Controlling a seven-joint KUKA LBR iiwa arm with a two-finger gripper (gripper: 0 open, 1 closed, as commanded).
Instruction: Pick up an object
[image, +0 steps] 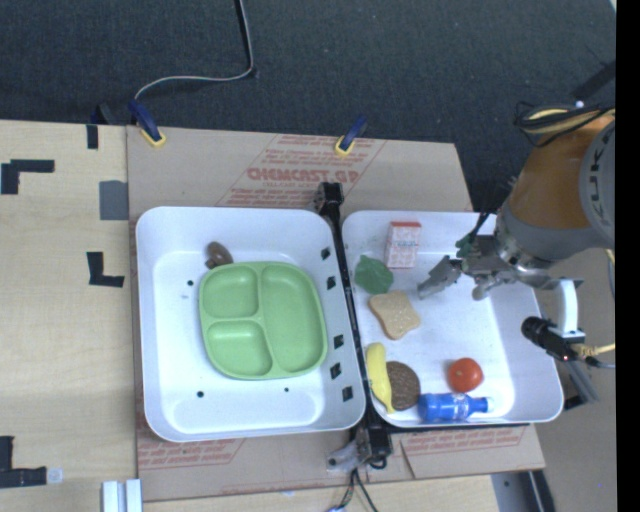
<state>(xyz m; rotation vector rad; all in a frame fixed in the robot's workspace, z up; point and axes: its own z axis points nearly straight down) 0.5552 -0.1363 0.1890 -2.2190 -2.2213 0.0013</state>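
Observation:
My gripper (460, 281) hangs over the right bin (500, 340), near its upper middle, with its two grey fingers spread open and nothing between them. Left of it lie a slice of toast (397, 315), a green leafy piece (373, 274) and a small white and red carton (404, 243). Along the bin's front edge sit a yellow banana (376, 372), a brown round cookie (403, 385), a red tomato (464, 375) and a blue bottle (452, 407) on its side.
The left bin (165, 300) holds a green divided plate (264, 318) and a small brown object (218, 255) at its upper left. A black divider (343, 300) runs between the bins. The arm's orange band (560, 180) sits at the right.

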